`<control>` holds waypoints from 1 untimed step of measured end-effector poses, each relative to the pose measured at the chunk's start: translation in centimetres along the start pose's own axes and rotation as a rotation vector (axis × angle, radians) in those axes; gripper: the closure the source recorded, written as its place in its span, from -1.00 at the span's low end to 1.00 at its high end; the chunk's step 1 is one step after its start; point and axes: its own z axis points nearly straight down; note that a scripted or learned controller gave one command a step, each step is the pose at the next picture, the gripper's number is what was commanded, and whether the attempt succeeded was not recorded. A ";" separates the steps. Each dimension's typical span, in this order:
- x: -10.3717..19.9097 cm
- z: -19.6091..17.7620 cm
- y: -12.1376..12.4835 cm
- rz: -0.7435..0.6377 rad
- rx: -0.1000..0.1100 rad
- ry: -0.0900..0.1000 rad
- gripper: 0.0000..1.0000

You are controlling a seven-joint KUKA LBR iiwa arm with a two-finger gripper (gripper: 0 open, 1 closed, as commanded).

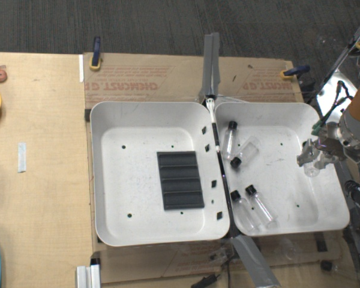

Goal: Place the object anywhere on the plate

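Cardboard-covered bench (42,179), dark carpet (168,14) behind.

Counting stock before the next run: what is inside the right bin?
The right bin holds four clear vials with black caps: two near its upper left, two at its lower left. The gripper covers part of its right side, hiding what lies beneath.

White bins (102,161), black ribbed plate (180,180), clear vials w/ black caps (230,138)
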 end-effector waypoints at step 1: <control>8.1 2.6 3.8 -0.121 0.000 0.000 1.00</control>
